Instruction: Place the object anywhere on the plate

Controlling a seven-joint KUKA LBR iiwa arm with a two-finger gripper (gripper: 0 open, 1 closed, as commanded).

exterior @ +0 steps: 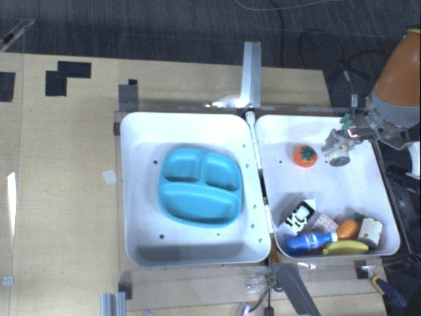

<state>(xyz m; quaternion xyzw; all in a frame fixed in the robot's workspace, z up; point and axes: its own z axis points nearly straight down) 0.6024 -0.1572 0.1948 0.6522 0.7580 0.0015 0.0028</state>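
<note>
Dark carpet is seen behind a pale wooden bench [59, 176], on which two white bins are set side by side. One blue plate [199, 185] with three compartments is seen in the left bin [138, 176], with nothing resting on it. One small orange fruit with a green top [304, 155] is seen alone in the upper part of the right bin [368, 196], well apart from the plate.

The arm [401, 84] is cut off at the right edge, so that only its orange band and grey wrist are seen. The gripper [340, 151] is held low over the right bin, just beside the orange fruit and to its right. It is small and blurred, and it cannot be told how it is set; nothing is seen held in it.

Along the near wall of the right bin a pile is crowded together. One black and white box [301, 215], one blue bottle [309, 242], one banana [346, 247], one carrot [347, 228] and one small pale carton [371, 231] are counted there. One further pale item behind the bottle is half hidden and cannot be made out.
</note>
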